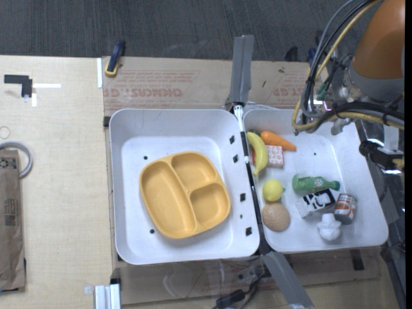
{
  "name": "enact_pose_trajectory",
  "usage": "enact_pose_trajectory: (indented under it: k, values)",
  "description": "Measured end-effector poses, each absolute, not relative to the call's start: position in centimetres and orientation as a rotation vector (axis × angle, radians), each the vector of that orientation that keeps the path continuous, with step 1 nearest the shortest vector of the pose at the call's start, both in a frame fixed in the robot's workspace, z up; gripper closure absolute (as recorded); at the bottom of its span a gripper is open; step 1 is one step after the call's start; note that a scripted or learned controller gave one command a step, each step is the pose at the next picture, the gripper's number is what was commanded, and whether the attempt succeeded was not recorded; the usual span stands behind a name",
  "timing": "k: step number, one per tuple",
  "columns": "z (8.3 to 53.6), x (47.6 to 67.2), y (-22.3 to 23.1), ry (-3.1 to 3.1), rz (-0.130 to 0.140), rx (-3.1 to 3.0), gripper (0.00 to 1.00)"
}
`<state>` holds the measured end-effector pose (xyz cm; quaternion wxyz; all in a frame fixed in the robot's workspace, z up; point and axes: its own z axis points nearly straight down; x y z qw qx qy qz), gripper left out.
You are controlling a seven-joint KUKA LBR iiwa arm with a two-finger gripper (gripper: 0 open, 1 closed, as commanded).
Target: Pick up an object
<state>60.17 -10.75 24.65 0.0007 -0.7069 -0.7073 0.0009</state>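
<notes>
The grey arm with its orange band hangs over the right white bin's far corner; whether its jaws are released or clenched cannot be told. The pickable things crowd together there: a yellow banana touching an orange carrot, a yellow lemon, a green bottle. A descent could likely nudge neighbours or pinch two at once, since they lie so close

camera view: fixed above the bench, looking down at a slant | range: mid-distance, both shallow white plastic bins fully framed, left bin and right bin | top edge: dark floor beyond the bench | right edge: grey arm with orange band entering frame
</notes>
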Motion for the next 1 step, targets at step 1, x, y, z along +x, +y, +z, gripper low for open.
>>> enact_pose_trajectory:
  k: [1]
  values:
    - [13.22, 52.49, -10.85, -2.115, 0.004, -2.321, 0.0]
